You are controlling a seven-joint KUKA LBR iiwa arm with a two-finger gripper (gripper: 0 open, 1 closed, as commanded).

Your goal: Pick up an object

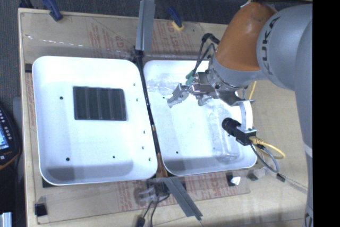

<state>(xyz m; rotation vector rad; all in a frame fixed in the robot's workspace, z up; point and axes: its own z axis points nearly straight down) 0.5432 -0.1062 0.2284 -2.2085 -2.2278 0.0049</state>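
My gripper [189,99] hangs low over the back half of the right bin [183,162]. Its fingers [177,96] are spread open, and I see nothing between them. A clear plastic item [158,84] lies in that bin's back left corner, just left of the gripper. Along the bin's right side lies another clear, bottle-like object [221,133], below and right of the gripper and partly under the arm. A dark grey ribbed block [100,103] rests flat in the left bin [85,170].
The grey arm with its orange band [241,40] covers the right bin's back right corner. A black cable fitting [236,131] juts over the bin's right rim. A metal bar [144,21] and blue clamps [53,8] stand on the bench behind the bins.
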